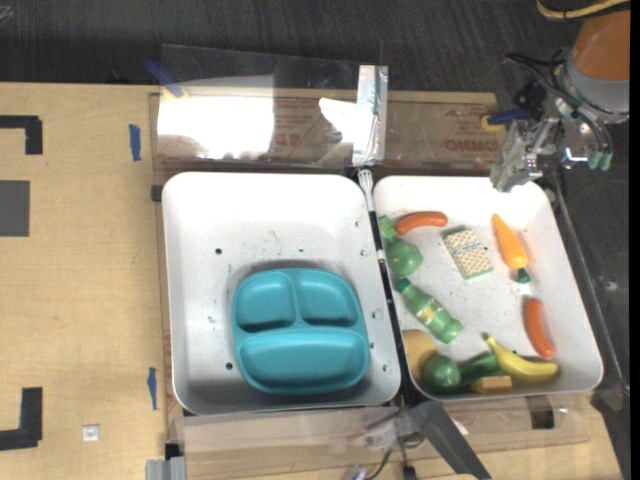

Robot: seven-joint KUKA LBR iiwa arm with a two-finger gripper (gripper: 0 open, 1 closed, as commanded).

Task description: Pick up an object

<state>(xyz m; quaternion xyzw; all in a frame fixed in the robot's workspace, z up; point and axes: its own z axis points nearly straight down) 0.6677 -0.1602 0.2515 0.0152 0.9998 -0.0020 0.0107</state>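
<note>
Above the far right corner of the right bin (575, 298) you see the gripper (515, 173), carrying nothing; whether it is open I cannot tell. Below it lie your carrot (510, 244), two sausages, a banana (520, 363) and a green bottle (430, 308).

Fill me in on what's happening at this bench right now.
A robot arm reaches in from the right, its gripper hanging over the far corner of the right bin. That bin holds toy food: a carrot, a banana, a green bottle and more. The left bin holds a teal divided tray. Nothing is picked up yet.
</note>
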